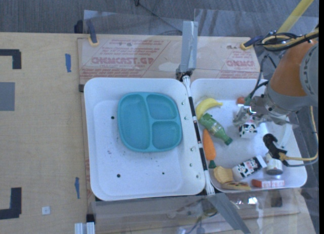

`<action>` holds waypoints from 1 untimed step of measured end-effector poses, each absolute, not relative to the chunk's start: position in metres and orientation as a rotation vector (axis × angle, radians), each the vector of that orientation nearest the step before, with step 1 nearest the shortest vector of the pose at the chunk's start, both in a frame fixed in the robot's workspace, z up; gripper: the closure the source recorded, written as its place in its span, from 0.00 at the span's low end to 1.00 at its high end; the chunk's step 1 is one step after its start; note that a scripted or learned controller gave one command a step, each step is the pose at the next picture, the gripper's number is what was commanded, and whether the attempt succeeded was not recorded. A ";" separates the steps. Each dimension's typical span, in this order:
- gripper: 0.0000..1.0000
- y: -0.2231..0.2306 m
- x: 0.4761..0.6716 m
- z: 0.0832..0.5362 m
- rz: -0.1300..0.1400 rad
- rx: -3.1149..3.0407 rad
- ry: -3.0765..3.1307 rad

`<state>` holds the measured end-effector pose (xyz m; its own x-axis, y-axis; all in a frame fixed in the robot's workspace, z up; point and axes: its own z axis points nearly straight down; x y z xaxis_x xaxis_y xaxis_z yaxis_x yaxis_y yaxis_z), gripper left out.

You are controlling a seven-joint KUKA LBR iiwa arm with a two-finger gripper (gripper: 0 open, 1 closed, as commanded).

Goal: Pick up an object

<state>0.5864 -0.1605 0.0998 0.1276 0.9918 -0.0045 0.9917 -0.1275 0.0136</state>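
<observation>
My gripper [244, 113] hangs over the right bin [296, 177], in its upper right part. Just below it lies a small black-and-white spotted block [247, 129]; I cannot see whether they touch. To the gripper's left lie a yellow banana [208, 105], a green bottle [215, 128] and an orange carrot [209, 145]. A black-and-white spotted carton [248, 167] lies near the bin's front, beside a tan piece of food [225, 176] and a red-and-white pack [268, 183]. The arm's grey and orange wrist hides the bin's right wall.
The left bin [101, 167] holds a teal divided plate [150, 121]. A ridge with screws separates the two bins. A small red thing [241, 100] sits near the right bin's back wall. Cardboard lies behind both bins.
</observation>
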 end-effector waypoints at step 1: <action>1.00 -0.094 0.577 0.218 0.001 2.207 2.235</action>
